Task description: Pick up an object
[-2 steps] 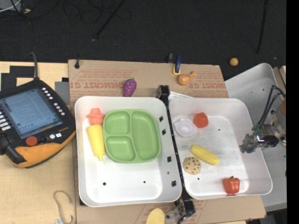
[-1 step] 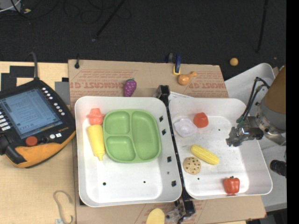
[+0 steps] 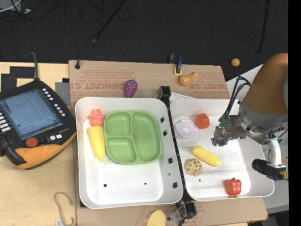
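My gripper (image 3: 220,139) hangs over the right bin (image 3: 256,185), just right of and above a yellow corn cob (image 3: 206,156). Nothing shows between its dark fingers. A red tomato-like piece (image 3: 202,121) lies up-left of the gripper, next to a pale clear lump (image 3: 186,127). A cookie (image 3: 193,166) sits below the corn, and a red pepper (image 3: 233,186) rests near the bin's front edge.
The left bin (image 3: 122,187) holds a green divided plate (image 3: 132,137), a yellow bottle (image 3: 97,142) and a pink piece (image 3: 96,117). Purple grapes (image 3: 130,87) and an orange pear shape (image 3: 187,78) lie on cardboard behind. A teach pendant (image 3: 33,124) sits far left.
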`<state>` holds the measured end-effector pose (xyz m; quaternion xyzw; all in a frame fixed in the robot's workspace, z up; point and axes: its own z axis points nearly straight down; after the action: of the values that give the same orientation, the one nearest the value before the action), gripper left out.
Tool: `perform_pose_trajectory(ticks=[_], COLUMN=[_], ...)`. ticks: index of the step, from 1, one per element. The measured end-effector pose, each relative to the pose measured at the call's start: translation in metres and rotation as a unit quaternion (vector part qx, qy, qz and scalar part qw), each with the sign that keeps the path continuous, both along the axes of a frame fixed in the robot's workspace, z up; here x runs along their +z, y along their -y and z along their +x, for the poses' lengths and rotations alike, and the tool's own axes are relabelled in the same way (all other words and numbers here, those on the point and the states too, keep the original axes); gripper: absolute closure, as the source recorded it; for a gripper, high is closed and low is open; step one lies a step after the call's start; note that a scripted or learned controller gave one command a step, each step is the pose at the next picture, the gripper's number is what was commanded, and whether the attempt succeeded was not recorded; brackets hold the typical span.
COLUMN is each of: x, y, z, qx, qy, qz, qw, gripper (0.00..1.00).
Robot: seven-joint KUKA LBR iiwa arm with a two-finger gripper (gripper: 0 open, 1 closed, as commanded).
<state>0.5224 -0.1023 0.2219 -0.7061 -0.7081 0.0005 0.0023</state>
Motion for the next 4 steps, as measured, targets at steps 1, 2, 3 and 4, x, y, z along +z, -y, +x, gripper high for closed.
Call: perform_pose_trajectory(ticks=[1,2,3,4], x=[0.01,0.018,0.004,0.015], y=[-0.054,-0.102,-0.143,-0.188], z=[0.018,0.036,0.051,0.06], qx=[0.0,0.0,-0.001,0.0], qy=[0.001,0.002,0.001,0.001], qz=[-0.0002,-0.0002,-0.0009,-0.0005], qw=[1.0,1.0,1.0,1.0], gripper=[1.0,1.0,1.0,1.0])
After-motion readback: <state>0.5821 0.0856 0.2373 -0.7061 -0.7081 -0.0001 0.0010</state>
